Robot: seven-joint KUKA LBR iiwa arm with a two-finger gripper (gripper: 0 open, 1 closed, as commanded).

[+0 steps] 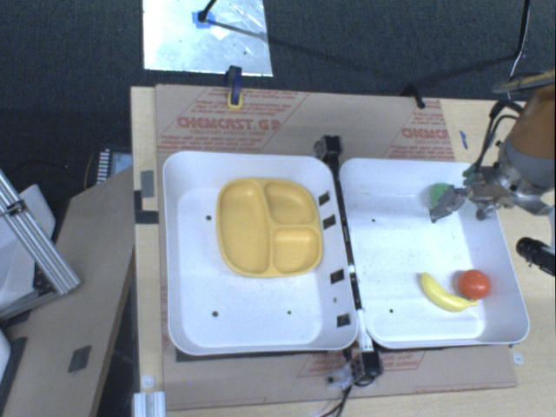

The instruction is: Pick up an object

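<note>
The gripper [453, 201] is hanging over the top of the right bin [408, 259], and I cannot tell what it is gripping, if anything. A green thing [439, 193] is sitting right beside it, partly hidden. Red letters on the cardboard [287, 111] are reading "CHEMCAST". A yellow banana [443, 294] and a red tomato [473, 283] are lying together, touching, lower in the same bin, well apart from the gripper. A yellow tray [268, 227] is sitting in the left bin [191, 311].
</note>
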